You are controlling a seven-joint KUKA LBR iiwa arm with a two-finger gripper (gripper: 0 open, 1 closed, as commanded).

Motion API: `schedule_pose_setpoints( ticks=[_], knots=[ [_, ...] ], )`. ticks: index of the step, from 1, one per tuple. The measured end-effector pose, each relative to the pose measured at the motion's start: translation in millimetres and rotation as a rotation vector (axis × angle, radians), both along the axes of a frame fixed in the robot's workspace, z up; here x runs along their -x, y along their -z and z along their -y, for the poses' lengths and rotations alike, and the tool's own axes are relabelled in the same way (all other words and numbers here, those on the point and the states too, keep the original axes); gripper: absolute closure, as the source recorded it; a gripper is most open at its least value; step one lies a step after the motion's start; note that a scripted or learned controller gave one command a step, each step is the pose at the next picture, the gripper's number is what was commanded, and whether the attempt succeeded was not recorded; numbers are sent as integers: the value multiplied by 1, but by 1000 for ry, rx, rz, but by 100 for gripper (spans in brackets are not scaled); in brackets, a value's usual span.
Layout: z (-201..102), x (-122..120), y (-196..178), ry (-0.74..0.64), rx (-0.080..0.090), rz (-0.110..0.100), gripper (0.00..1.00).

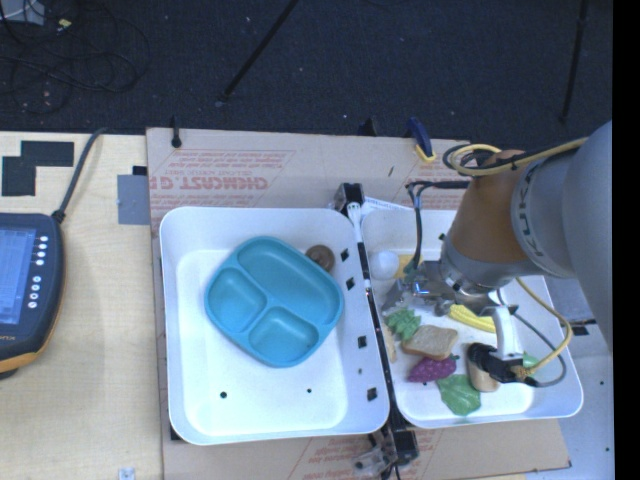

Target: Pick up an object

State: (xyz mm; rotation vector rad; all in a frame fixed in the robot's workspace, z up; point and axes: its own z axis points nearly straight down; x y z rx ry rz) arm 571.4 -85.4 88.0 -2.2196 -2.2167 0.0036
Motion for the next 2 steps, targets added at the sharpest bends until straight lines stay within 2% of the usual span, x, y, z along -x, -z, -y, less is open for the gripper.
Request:
schedule_pose_setpoints(
  ticks=[1, 2],
  knots=[
    [12, -43, 0, -4, 2, 6, 0],
    [45, -74, -57, -1, 4, 9, 0]
  ],
)
